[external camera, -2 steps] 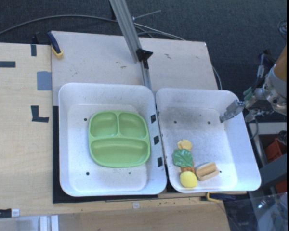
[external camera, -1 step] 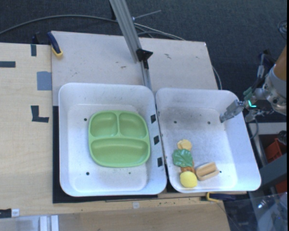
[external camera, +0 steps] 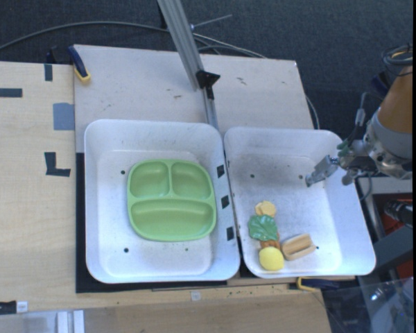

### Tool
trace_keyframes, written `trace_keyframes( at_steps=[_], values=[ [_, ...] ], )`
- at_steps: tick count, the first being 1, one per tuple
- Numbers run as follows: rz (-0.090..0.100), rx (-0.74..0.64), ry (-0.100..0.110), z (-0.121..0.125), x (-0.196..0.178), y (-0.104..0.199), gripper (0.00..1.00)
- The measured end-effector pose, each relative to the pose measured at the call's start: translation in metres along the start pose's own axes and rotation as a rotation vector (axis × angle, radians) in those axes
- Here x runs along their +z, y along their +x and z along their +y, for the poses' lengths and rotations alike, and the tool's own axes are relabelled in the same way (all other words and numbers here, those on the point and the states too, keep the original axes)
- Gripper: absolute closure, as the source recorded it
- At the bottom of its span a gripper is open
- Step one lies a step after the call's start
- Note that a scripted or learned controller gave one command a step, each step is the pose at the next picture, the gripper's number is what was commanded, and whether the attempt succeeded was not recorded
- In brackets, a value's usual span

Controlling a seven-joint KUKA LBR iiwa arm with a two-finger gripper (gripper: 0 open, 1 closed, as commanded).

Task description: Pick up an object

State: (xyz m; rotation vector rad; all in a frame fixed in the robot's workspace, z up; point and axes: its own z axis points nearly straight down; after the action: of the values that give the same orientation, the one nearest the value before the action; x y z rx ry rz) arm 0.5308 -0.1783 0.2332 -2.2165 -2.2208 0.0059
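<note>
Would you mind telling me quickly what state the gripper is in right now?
Gripper: open, holding nothing, above the right bin's far right side.

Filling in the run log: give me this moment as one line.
grey two-finger pincer: open, holding nothing, above right white bin | yellow round toy, green leafy toy, tan block: untouched | pick: not done

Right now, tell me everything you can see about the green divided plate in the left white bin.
The green divided plate is a rounded-square tray that looks like matte plastic, pale lime in colour. Raised ridges split it into three compartments: two smaller ones at the far side and one wide one nearer the camera. It lies flat and face up on the floor of the left white bin, roughly centred, with nothing resting in it.
</note>
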Motion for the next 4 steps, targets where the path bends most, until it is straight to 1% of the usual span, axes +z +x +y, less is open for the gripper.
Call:
trace_keyframes(
  at_steps=[1,2,3,4],
  values=[
    [0.001,0.001,0.002,0.0,0.065,0.002,0.0],
    [0.002,0.001,0.004,-0.006,0.129,0.002,0.0],
    [0.001,-0.001,-0.002,-0.004,0.115,0.002,1.0],
    [-0.001,0.0,-0.009,-0.011,0.059,0.008,1.0]
  ],
)
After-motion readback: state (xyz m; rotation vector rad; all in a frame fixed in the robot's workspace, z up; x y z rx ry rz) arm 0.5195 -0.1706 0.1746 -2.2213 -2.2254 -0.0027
